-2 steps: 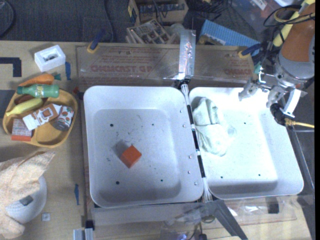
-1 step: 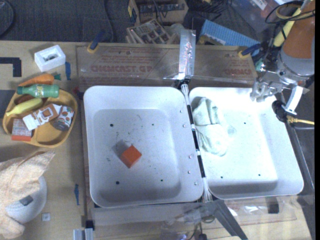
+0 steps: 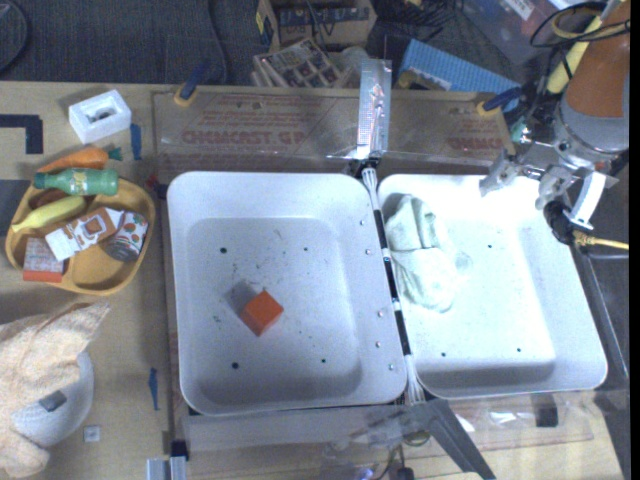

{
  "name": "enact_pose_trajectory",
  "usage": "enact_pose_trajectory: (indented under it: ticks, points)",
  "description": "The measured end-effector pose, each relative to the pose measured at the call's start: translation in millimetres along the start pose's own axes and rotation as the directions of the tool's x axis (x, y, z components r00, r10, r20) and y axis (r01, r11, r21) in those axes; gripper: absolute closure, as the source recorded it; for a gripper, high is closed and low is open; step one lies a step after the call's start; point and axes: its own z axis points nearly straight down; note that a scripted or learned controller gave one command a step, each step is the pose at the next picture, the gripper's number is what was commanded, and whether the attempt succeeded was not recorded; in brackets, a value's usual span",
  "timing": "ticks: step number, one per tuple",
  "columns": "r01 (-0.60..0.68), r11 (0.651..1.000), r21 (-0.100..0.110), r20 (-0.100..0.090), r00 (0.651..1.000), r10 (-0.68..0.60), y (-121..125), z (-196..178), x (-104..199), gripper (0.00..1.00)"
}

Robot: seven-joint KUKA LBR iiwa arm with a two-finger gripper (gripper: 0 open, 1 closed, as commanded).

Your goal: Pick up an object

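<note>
While my grey arm with its orange band reaches in over the far right corner of the right-hand shallow white bin (image 3: 560,368), my 2-finger gripper (image 3: 540,183) hangs above that bin's far rim with its fingers spread apart and nothing between them. A crumpled pale green-and-white cloth (image 3: 420,253) lies against that bin's left wall, well apart from my gripper. Beyond that wall, in the left-hand shallow white bin (image 3: 200,218), 1 small orange block (image 3: 263,312) sits near the middle of the floor, alone.
</note>
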Motion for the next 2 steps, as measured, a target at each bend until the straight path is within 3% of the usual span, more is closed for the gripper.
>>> enact_pose_trajectory:
  ticks: [1,2]
  points:
    - [-0.088,0.996,0.011,-0.004,0.996,0.088,-47.9,-2.9,-24.7,0.0]
    - [-0.058,0.998,0.005,-0.002,0.998,0.058,-38.9,-0.1,-42.0,0.0]
